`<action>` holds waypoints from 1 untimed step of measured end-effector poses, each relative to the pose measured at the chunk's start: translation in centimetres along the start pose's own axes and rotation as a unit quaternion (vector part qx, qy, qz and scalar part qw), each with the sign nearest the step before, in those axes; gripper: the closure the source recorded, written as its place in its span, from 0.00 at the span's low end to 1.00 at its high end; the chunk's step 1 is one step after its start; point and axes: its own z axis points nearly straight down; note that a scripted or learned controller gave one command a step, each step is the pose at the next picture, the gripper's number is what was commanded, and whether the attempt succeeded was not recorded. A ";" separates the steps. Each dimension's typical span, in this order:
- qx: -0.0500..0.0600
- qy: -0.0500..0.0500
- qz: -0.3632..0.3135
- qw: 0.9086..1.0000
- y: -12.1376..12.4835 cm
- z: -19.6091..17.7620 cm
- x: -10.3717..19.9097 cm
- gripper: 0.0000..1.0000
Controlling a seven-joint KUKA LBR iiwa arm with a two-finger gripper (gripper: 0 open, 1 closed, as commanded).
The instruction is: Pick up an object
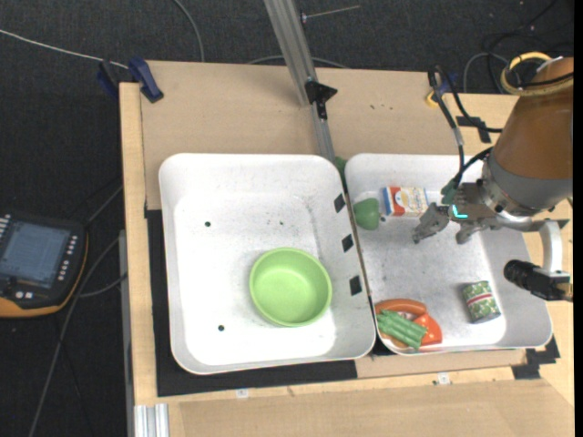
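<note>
White plastic catches the eye first: two shallow bins side by side on the bench, the left bin (182, 208) and the right bin (401, 271). In the left one a lime-green bowl (290, 286) sits upright toward five o'clock. The arm (537, 144), grey with an orange band, comes in from three o'clock, and its gripper (445, 229) hangs over the upper part of the right bin with its two fingers spread apart and nothing between them. Just beside the fingers, toward ten o'clock, a small white carton (405, 200) with red and blue print lies on its side. A green ball-like object (366, 213) rests close to the carton's left end, against the bin's left wall. At six o'clock in that bin a small plate of red and green toy food (408, 326) sits by the rim, and at four o'clock a small green-labelled can (480, 300) stands well apart from the gripper.
</note>
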 end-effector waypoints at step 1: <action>0.000 0.000 0.000 1.000 0.0 0.0 0.0 0.00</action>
